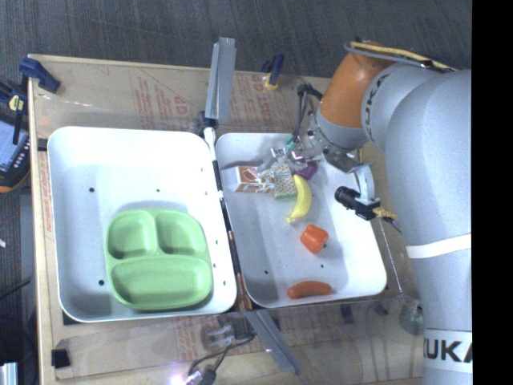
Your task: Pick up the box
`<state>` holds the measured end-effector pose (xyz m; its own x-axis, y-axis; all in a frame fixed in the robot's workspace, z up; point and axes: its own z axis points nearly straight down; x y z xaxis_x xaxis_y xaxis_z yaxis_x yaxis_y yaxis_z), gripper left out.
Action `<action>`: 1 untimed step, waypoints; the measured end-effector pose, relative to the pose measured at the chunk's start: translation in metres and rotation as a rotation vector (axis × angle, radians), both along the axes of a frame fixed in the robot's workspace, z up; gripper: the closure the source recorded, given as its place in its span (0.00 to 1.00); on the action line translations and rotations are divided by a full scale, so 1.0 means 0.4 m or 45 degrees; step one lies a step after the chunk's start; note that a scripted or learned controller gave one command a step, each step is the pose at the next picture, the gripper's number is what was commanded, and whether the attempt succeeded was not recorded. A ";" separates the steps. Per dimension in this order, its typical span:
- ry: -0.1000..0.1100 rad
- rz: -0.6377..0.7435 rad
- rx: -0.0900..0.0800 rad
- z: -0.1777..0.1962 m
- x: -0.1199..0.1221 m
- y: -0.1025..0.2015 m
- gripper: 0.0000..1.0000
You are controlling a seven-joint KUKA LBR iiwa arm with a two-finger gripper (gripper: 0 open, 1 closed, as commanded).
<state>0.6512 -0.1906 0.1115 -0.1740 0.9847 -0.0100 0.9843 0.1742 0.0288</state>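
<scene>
Starting at the far left, a dark device with an orange edge point(10, 155) sits off the plywood bench point(120, 95). Next comes the left white bin point(72, 159), holding a green three-compartment plastic tray point(159, 259) in its near half. A grey metal bar point(220, 74) stands at the seam between the bins, a blue clamp point(274, 69) just beyond it.

Now the right white bin point(361, 275): the small flat red-and-white printed box point(255, 180) lies in its far-left part, touching a crinkled patterned packet point(282, 183). A yellow banana point(300, 200) curves just right of those, an orange-red cup-like piece point(314, 238) sits mid-bin, and a red sausage-shaped toy point(309, 290) lies near the front wall.

The tool point(295, 152) is low over the far side of that bin, right beside the packet and a purple item point(304, 168). Whether it is spread or closed, or has anything, I cannot tell; clutter hides it.

To do this well, I'd say it should shift left onto the box itself and come down clear of packet and banana, since the box lies flat and thin.

The floor around is dark grey carpet point(120, 14).
</scene>
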 end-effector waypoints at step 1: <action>-0.010 0.050 -0.007 0.001 -0.022 0.015 0.00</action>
